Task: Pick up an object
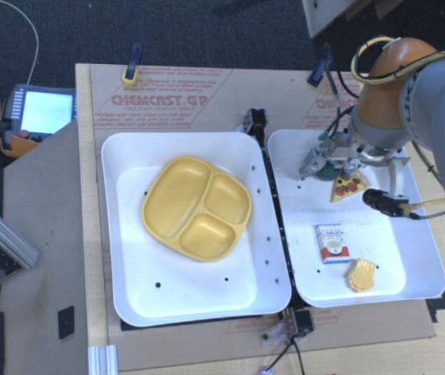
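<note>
Camera view: pizza slice (349,186) points its tip down-left.

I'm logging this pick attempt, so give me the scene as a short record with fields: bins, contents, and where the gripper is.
left bin: yellow divided plate
right bin: pizza slice toy, small red and white box, yellow ridged piece
gripper: low over the right bin's far end, beside the pizza slice toy
held object: none visible
</note>
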`<state>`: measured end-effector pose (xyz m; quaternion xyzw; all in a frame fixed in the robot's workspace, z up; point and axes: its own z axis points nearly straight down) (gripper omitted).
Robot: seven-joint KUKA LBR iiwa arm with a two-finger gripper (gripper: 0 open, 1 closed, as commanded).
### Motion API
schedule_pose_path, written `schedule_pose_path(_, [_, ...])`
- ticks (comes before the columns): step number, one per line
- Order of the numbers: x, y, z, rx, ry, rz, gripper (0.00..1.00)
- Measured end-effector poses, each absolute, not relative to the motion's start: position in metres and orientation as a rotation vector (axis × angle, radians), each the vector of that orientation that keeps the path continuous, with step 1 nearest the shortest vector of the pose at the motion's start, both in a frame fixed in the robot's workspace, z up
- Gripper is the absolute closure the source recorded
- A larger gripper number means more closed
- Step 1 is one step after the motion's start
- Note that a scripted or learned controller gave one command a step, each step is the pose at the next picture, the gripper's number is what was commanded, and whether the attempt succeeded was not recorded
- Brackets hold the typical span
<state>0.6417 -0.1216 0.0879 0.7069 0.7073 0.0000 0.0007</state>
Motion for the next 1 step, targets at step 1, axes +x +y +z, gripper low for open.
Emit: schedule_pose_path(1, [0.6426, -0.1215, 0.0983, 2.217, 2.218, 0.004, 1.00])
